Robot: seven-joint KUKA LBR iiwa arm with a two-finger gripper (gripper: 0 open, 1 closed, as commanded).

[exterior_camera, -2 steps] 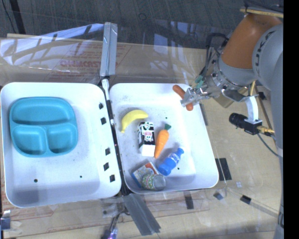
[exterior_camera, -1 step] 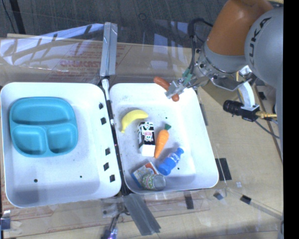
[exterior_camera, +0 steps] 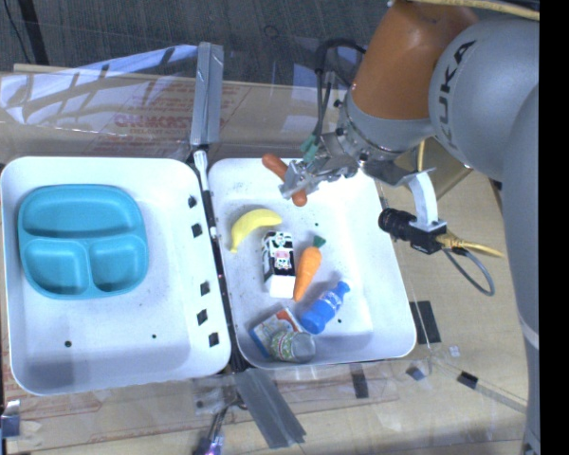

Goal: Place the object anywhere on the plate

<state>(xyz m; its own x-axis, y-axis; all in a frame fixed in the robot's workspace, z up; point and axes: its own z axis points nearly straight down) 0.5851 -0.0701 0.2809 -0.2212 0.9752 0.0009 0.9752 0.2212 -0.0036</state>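
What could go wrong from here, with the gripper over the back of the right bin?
1. The gripper sits at the orange-red sausage-shaped item, which lies close to the bin's back wall; a grasp may slip or bump the wall.
2. The blue plate is in the other bin; a loosely held item could drop while crossing the divider.

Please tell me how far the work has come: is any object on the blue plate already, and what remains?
Nothing looks done: the blue divided plate in the left bin carries no object. In hand: the gripper is at the right bin's far edge, over a small red-orange sausage-like item; whether it is gripped is unclear. Left: lifting one object and carrying it to the plate. The banana, carrot and blue bottle lie in the right bin.
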